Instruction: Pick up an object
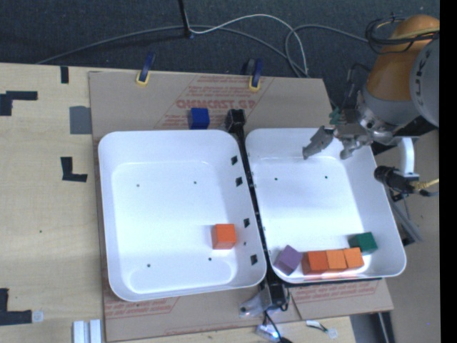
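We record one bench [43,213], light wood, carrying a cardboard sheet [207,102] on which two shallow white bins sit side by side, their inner rims touching along a black clamped seam.

Left bin [136,156]: we count one item, an orange cube [224,236], lying alone toward the near right part of the floor, well apart from the walls.

Right bin [385,263]: we count five items, all gathered along the near wall. A purple cube [288,259] sits at the left end, turned on a slant. Just beside it, three orange blocks [333,261] lie in a row, touching one another. A green cube [365,243] sits at the right end, touching the row's far corner.

Outside the bins: one blue cube [199,117] rests on the cardboard sheet, just beyond the far rim of the left bin.

Arm [400,70]: grey with an orange band, reaching in from the right. Its gripper [330,146] hangs over the far right corner of the right bin, well apart from every block. We note its fingers [314,147] spread apart, with nothing between them.

Cables [235,23] trail across the dark floor beyond the bench.
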`<state>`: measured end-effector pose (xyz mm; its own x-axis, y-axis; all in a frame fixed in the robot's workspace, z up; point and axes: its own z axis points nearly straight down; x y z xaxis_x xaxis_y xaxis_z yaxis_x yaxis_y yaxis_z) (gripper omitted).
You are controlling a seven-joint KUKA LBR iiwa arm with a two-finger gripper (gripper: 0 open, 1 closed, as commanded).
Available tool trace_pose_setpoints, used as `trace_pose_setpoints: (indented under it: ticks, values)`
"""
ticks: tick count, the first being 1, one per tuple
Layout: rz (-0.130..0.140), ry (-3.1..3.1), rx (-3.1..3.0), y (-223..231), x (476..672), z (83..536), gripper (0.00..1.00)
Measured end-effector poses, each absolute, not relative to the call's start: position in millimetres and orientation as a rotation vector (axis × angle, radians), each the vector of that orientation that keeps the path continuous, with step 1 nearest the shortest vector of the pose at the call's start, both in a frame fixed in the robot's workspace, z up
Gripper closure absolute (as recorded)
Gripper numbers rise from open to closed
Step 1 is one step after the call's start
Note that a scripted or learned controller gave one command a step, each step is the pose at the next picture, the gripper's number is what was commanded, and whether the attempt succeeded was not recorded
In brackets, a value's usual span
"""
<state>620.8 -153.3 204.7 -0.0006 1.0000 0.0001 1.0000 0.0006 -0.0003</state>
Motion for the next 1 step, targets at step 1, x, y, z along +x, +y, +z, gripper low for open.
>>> trace_pose_setpoints:
  ticks: [1]
  values:
    - [0.000,-2.222,-2.221,-153.3,620.7,204.6,0.00]
